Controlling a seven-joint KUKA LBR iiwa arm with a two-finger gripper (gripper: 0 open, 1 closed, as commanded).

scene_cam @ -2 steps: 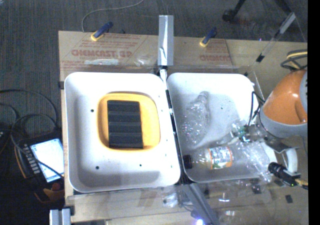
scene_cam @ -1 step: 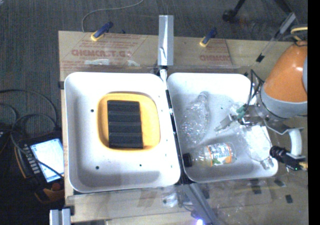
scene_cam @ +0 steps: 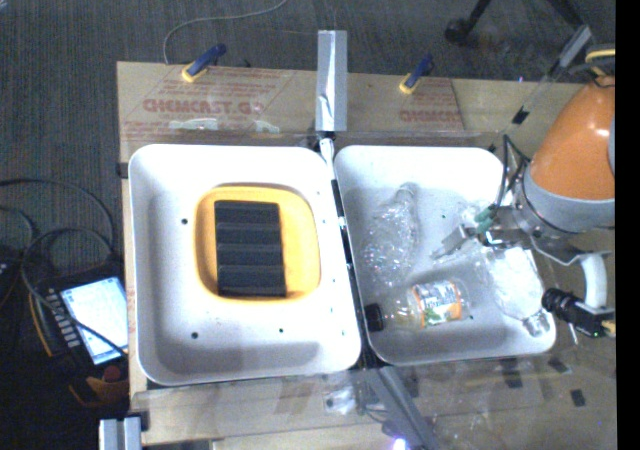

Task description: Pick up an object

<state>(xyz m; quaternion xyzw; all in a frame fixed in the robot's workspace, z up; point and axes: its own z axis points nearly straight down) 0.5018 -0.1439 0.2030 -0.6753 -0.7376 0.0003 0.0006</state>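
Observation:
The right bin (scene_cam: 440, 163) holds three clear plastic bottles. A crumpled one (scene_cam: 390, 233) lies near the bin's left side. Another with an orange label and a dark cap (scene_cam: 425, 303) lies along the front wall. The third (scene_cam: 515, 283) lies at the right edge under the arm. My gripper (scene_cam: 468, 234) is low over the middle of this bin, between the crumpled bottle and the right-hand bottle, with no object seen in it. The grey wrist and orange band (scene_cam: 578, 143) rise behind it on the right.
The left bin (scene_cam: 160, 238) holds a yellow tray-like object with a black ridged insert (scene_cam: 252, 243). A metal divider post (scene_cam: 331, 78) stands behind the seam between the bins. Cables and a small screen (scene_cam: 90, 308) lie left of the bench.

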